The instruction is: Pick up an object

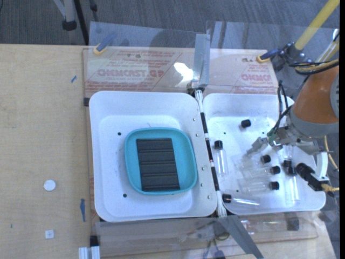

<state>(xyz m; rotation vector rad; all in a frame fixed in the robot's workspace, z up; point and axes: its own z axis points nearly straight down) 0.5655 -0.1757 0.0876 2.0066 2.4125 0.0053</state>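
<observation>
The left bin (102,144) holds a teal tray (186,166). In the right bin (232,112) lie clear tubes (221,161) with black caps: light, stiff, slippery, breakable, best gripped across the middle. The pincer (257,146) hovers over them; its spread I cannot tell.

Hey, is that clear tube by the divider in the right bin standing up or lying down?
Lying down. The clear tube rests flat on the right bin floor, black cap toward the back.
</observation>
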